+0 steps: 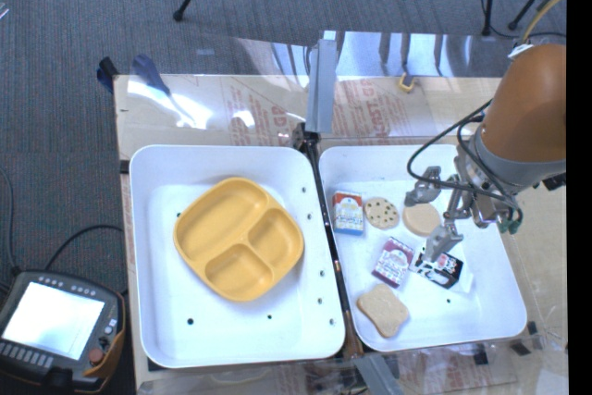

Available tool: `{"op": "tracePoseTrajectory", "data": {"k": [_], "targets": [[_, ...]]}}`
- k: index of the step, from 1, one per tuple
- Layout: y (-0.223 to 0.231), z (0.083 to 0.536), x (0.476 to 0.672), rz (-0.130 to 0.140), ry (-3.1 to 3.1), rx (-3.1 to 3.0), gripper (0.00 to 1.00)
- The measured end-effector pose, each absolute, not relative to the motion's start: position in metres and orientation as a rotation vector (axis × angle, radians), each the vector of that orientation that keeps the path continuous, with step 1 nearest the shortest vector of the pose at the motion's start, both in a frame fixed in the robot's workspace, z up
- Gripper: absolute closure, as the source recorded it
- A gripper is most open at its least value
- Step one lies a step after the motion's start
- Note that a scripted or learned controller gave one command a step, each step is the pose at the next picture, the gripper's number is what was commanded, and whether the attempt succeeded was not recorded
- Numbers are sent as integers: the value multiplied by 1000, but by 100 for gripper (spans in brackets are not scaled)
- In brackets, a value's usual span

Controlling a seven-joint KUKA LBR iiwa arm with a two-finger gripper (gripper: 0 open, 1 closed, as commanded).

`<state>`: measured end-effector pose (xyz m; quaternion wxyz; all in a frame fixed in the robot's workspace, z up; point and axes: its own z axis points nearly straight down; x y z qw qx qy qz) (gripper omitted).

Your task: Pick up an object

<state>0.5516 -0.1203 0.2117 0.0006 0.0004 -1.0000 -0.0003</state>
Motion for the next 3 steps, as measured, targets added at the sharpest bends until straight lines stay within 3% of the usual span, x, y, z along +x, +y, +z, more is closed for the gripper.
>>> {"op": "tracePoseTrajectory", "data": {"k": [1,2,3], "targets": [[-160,91,517,0,-3147,1,0],[-158,103,522,3,-3159,10,100],[-93,186,520,-1,-3090,583,100]]}}
